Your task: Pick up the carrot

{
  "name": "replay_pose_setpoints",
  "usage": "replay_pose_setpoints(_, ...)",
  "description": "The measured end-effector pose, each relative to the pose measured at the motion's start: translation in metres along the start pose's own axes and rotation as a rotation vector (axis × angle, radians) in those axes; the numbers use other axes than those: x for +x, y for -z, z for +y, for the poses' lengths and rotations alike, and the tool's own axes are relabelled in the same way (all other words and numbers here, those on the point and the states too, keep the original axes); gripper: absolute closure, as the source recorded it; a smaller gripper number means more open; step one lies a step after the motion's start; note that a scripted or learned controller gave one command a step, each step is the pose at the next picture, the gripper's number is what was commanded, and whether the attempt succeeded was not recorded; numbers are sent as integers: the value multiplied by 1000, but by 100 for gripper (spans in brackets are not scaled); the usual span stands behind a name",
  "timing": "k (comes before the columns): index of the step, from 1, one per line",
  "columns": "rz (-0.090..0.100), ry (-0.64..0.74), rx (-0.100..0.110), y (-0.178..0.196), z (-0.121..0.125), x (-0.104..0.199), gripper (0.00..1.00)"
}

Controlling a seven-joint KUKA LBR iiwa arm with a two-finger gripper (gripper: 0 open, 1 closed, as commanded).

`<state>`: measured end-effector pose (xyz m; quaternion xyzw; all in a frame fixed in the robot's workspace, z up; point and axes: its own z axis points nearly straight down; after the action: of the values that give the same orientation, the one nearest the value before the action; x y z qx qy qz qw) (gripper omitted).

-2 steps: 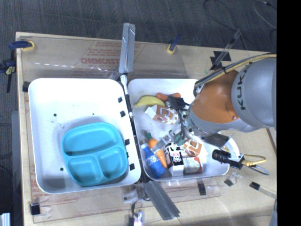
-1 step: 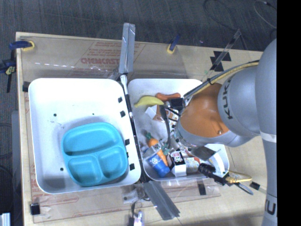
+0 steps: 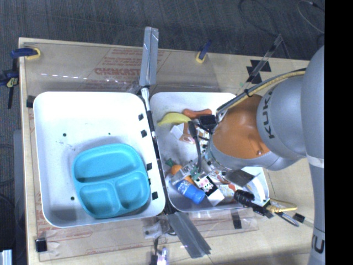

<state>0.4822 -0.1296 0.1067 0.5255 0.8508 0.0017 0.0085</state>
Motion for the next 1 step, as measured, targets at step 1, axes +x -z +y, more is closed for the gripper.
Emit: replay_pose_setpoints(1,13,-137,14,85,25,57,100)
